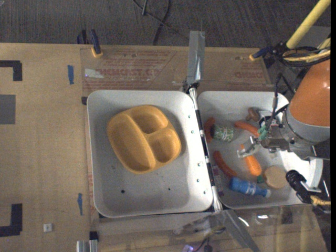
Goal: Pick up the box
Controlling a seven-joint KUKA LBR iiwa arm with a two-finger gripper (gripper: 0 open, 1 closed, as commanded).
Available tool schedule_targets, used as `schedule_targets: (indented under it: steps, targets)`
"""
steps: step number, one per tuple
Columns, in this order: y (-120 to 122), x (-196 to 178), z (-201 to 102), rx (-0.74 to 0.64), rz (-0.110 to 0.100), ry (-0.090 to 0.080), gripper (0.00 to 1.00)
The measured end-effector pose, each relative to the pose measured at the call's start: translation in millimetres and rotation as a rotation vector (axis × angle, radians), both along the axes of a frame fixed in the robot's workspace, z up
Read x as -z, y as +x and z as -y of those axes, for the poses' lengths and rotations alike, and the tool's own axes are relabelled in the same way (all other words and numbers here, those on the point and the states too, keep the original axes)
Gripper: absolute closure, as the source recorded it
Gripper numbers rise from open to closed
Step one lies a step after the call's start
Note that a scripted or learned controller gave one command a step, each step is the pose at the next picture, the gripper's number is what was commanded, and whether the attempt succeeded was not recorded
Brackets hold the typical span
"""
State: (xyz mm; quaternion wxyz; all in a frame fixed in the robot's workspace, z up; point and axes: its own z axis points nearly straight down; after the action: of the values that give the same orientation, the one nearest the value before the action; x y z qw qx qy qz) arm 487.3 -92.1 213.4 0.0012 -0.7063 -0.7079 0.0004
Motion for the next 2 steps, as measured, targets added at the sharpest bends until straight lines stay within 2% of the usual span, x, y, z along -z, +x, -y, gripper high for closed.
schedule_targets:
  steps: [1,2]
  targets:
    - [95,-148,33,0.031,0.006,-0.003,0.0]
    - [69,-150,48,0.077,0.002,-0.001,0.0]
